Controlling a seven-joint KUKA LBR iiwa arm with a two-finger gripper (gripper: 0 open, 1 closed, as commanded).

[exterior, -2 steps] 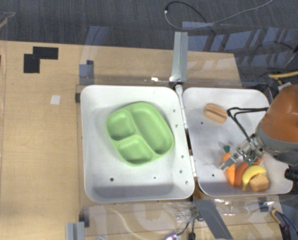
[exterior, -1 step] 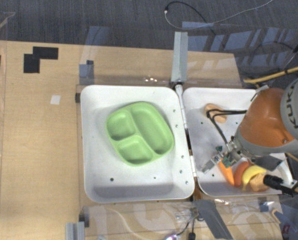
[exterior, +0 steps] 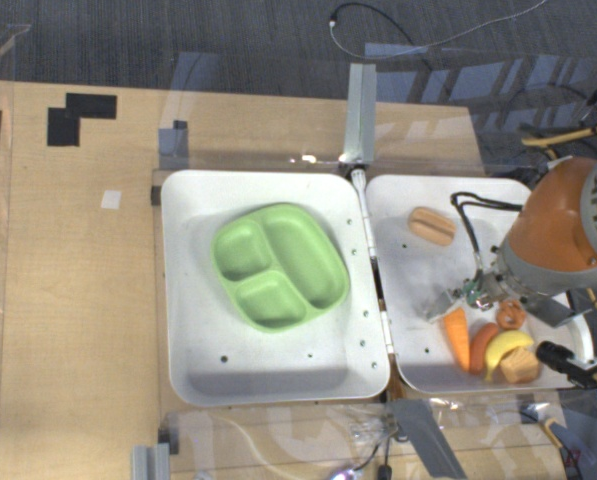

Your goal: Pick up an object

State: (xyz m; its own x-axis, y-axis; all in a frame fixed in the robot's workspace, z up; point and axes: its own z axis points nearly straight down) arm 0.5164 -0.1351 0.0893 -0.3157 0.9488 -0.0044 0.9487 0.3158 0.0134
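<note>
- Hovering low in the right bin (exterior: 418, 368), end effector (exterior: 475, 290) just above the carrot (exterior: 458, 336); grip state impossible to tell.
- Lying beside carrot: banana (exterior: 505, 348), other toy foods.
- Sitting in left bin (exterior: 193, 368): green divided plate (exterior: 278, 265).

In the right bin (exterior: 398, 268) you have open floor along its left side; the hot dog (exterior: 432, 226) sits apart near the back, while the carrot (exterior: 458, 338), banana (exterior: 505, 348) and arm (exterior: 558, 230) crowd the front right corner.

A pale wooden bench (exterior: 68, 298) stands on dark grey carpet (exterior: 178, 8).
</note>
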